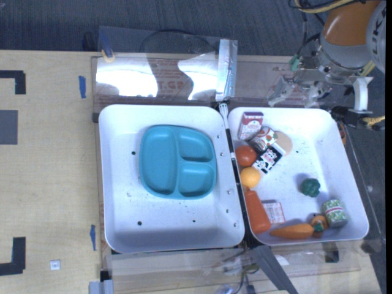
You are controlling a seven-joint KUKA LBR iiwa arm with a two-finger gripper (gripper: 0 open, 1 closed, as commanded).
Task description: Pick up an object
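Observation:
The right bin holds several small items. A red and white carton lies at the back, with a round tan piece and a black and white pack in front of it. A red tomato, an orange and a red bottle line the left wall. A carrot, a green and white can and a green broccoli piece sit toward the front right. My gripper hangs above the bin's back rim, open, with nothing between its fingers.
The left bin holds a blue divided plate. A clear plastic sheet and a metal bar lie behind the bins. Yellow cables loop beside the arm's orange band at the top right.

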